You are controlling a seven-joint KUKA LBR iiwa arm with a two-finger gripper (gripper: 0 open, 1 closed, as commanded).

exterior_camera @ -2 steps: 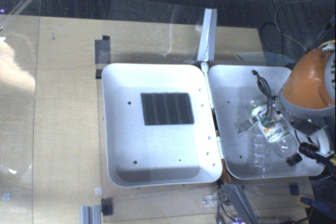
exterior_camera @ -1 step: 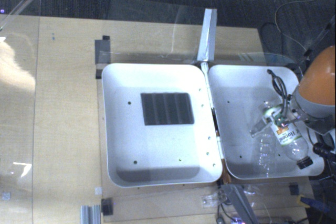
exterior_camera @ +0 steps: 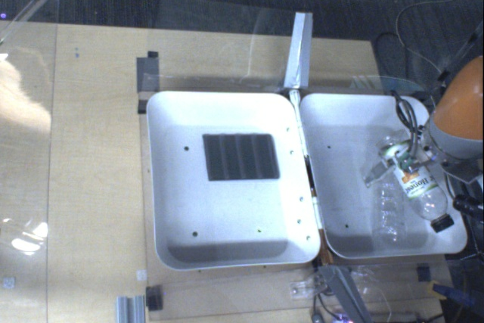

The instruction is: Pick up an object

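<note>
Gripper (exterior_camera: pixel 398 159) is low in the right bin (exterior_camera: pixel 340 104). The arm (exterior_camera: pixel 461 106) comes in over that bin's right side. Jaw state: cannot tell, because wrist hardware and clear plastic overlap there.

Candidates, placed from the jaws:
- Labelled bottle (exterior_camera: pixel 416 182): just beside them on the near-right side, lying down. Its black cap (exterior_camera: pixel 442 223) points away toward the bin's near-right corner. I cannot tell whether the bottle touches them.
- Clear bottle (exterior_camera: pixel 389 209): near, on the near side, lying flat and hard to outline against the white floor.
- Ribbed mat (exterior_camera: pixel 240 156): well apart, to the left across the divider, flat in the middle of the left bin (exterior_camera: pixel 170 185).

Judgement: the step in hand is closing on the labelled bottle. Nothing is visibly between the jaws, so I count nothing as held.

To do it well:
- Straddle the body at the label, not the neck or cap.
- Centre on the bottle's long axis. Round, slick plastic will probably roll or squirt out of an off-centre squeeze.
- Close gently, since I expect the thin wall to crush.
- Lift straight up, slowly, and confirm the bottle rises before travelling.

Risk: nudging the clear bottle or pinching it along with the target. I'd skip the mat, which lies flat and offers no edge.
</note>
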